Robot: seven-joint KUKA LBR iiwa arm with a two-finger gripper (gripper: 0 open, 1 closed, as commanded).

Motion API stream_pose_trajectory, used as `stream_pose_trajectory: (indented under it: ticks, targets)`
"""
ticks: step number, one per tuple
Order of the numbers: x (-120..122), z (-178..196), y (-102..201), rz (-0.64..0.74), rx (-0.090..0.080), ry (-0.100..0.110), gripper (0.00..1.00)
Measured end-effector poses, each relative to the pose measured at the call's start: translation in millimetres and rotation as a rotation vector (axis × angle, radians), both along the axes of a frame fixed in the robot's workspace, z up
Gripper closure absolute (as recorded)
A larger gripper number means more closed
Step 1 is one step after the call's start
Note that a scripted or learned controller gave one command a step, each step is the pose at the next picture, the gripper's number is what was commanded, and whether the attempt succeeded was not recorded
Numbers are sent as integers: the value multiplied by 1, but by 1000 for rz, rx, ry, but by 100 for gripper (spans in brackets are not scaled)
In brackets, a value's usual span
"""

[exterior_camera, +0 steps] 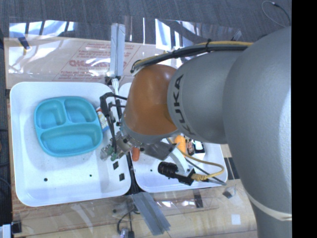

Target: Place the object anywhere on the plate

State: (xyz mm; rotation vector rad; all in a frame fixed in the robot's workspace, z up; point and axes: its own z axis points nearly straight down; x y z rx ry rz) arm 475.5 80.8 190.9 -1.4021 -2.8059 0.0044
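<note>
A light blue plate [67, 125] with three compartments lies in the left bin [29, 182], toward its far left. Just off the plate's right rim lies a small white, orange and blue object [102, 119]. My gripper [111, 151] hangs low over the left bin's right side, beside the wall between the bins and to the right of the plate's near corner. The wrist and the orange band [148, 100] hide much of it. A small orange piece [135, 154] shows right beside the gripper, at the dividing wall.
The grey arm [237, 113] covers most of the right bin [163, 185]. An orange item [181, 144] and a yellow cable [208, 173] with a black plug show under it. A clear plastic sheet lies behind the bins.
</note>
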Motion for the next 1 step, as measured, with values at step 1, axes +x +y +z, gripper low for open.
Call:
stream_pose_trajectory:
  ticks: [1]
  targets:
    - [-1, -58, 46, -57, -1, 0, 100]
